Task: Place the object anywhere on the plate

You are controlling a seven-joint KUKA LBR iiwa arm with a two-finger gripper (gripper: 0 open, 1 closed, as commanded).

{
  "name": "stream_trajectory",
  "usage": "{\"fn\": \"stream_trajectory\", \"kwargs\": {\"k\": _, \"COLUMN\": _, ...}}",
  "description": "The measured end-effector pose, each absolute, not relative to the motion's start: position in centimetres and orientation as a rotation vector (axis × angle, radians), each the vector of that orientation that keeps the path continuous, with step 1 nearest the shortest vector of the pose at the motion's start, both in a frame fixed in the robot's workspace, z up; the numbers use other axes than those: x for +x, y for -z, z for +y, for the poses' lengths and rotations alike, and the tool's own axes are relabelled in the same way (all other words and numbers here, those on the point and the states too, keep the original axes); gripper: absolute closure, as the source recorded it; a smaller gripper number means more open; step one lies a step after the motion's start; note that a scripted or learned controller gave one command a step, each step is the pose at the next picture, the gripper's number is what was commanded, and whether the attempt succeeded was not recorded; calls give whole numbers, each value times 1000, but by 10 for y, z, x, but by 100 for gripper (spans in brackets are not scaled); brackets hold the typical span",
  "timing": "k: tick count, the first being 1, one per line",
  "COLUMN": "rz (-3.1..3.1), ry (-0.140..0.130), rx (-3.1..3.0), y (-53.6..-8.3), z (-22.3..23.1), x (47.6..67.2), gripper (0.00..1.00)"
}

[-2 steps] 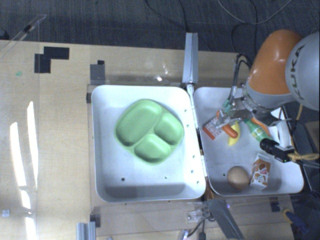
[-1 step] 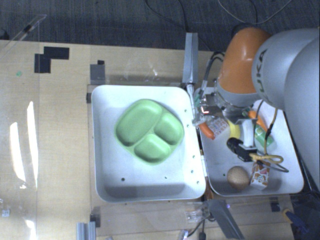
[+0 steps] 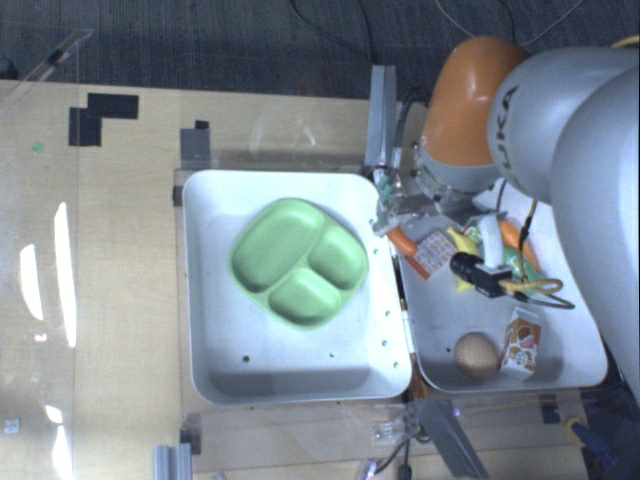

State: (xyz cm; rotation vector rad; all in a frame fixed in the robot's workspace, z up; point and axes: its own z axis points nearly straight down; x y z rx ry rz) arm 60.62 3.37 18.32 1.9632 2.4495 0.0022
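Right bin, upper-left corner: the tool (image 3: 392,213) sits low among the clutter, just beside an orange carrot-like piece (image 3: 402,240) and a small red-and-white packet (image 3: 433,254).
Object: no single one marked out; the carrot-like piece and the packet lie nearest the tool, so I judge one of them the likely pick.
Tool state: cannot tell; the wrist and its orange band (image 3: 470,98) cover the working end, and nothing is seen pinched.
Carrot-like piece, axis: short, slanting down and to the right, away from the bin corner.
Plate: green plate (image 3: 298,260) with three compartments, mid left bin (image 3: 215,368), nothing on it.
Key relation: plate lies to camera-left of the tool, across the two bin walls that meet between them; near, not touching.
Next move, as I judge it: secure a piece, lift clear of both rims, carry leftward, set down in any compartment.
Other items, right bin (image 3: 580,368): black-handled tool (image 3: 478,273), brown egg-like ball (image 3: 477,353), small carton (image 3: 520,348), green and yellow bits (image 3: 520,266).
Desk: pale wood desk (image 3: 100,298), black tape marks (image 3: 100,116) at top left.
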Motion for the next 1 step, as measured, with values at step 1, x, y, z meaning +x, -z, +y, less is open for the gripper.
{"fn": "stream_trajectory", "kwargs": {"k": 1, "rz": 2450, "ry": -3, "rx": 1963, "y": -184, "z": 34, "x": 606, "gripper": 0}}
